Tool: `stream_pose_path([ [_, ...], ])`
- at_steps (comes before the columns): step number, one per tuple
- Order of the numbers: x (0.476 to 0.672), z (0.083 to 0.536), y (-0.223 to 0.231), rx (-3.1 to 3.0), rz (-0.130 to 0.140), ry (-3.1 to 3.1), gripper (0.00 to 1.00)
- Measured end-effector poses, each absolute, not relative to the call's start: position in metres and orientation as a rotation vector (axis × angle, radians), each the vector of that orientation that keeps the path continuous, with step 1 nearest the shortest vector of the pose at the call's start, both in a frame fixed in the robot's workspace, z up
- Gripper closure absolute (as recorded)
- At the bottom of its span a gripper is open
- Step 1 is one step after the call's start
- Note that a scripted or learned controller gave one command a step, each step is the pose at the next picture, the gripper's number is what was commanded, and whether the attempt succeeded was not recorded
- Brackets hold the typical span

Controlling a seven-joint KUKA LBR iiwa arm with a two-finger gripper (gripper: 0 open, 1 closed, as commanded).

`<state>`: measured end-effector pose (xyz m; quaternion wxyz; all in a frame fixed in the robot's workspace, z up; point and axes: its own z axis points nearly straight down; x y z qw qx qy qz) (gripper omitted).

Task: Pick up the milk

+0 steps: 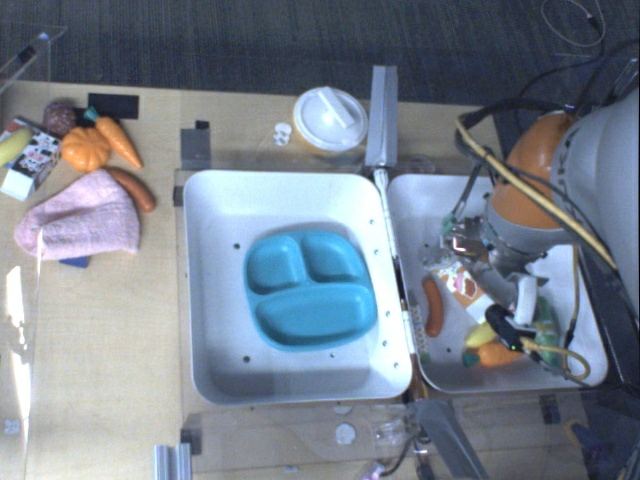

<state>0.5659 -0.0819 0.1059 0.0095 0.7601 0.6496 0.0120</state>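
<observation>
The grey arm reaches down into the right bin (590,363), its gripper (462,260) (finger spread impossible to tell) over a small carton (466,286) near the sausage (433,306).

A robotics laboratory test bench, seen from above.

A pale wooden bench top (90,348) is set on dark blue-grey carpet (250,18), and two shallow white plastic bins (210,268) are fixed side by side on it with grey metal brackets (381,118). A large grey industrial arm with an orange band (545,158) is mounted at the right, with loose black and yellow cables (500,163) draped around it. Toy plastic foods, among them an orange carrot (120,140) and a small orange pumpkin (84,149), are laid out beside a pink folded cloth (80,218), and a turquoise divided plastic plate (310,288) is placed in the left bin as a test prop.
</observation>
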Motion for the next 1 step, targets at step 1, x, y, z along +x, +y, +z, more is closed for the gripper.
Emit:
stream_pose_path([
  [1,0.5263,0.2023,-0.0461,1.971,0.005,2.442,1.00],
])
